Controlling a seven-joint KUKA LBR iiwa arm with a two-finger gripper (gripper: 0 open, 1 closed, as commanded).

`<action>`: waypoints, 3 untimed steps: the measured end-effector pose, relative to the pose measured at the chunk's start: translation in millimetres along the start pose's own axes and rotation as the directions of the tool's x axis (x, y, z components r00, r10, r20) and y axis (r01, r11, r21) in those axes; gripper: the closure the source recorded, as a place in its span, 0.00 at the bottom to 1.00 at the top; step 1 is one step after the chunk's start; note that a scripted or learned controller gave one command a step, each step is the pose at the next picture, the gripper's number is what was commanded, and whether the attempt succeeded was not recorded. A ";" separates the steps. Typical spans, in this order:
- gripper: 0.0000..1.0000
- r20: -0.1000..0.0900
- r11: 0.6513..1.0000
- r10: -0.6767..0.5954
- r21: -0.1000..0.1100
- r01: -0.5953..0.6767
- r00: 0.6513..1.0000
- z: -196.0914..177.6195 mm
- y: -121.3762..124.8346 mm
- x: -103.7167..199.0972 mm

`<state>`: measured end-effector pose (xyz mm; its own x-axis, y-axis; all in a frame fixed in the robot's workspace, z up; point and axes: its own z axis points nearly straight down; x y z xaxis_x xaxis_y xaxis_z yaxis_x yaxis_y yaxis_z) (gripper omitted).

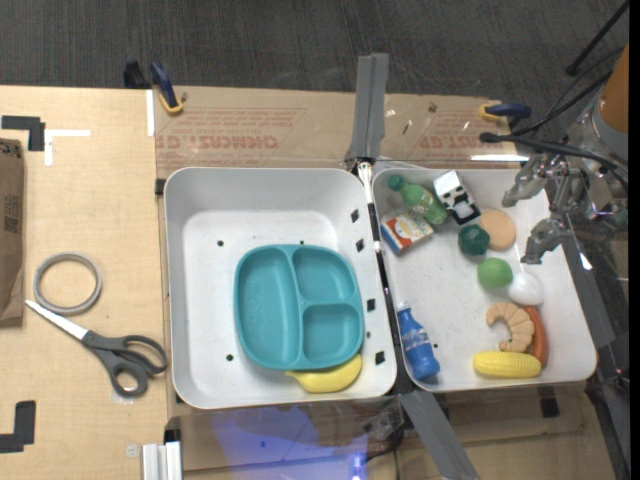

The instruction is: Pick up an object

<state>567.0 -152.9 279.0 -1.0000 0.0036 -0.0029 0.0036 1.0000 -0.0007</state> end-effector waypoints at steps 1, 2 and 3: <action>0.00 0.001 0.982 0.191 0.000 -0.191 0.982 186.2 -47.8 20.1; 0.00 0.007 0.945 0.326 0.000 -0.326 0.945 184.7 -50.8 73.5; 1.00 0.008 0.947 0.322 0.000 -0.322 0.947 175.3 -49.7 72.0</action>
<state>495.3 -202.4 103.5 -0.9455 0.3255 -0.0114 0.3255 0.9455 0.0001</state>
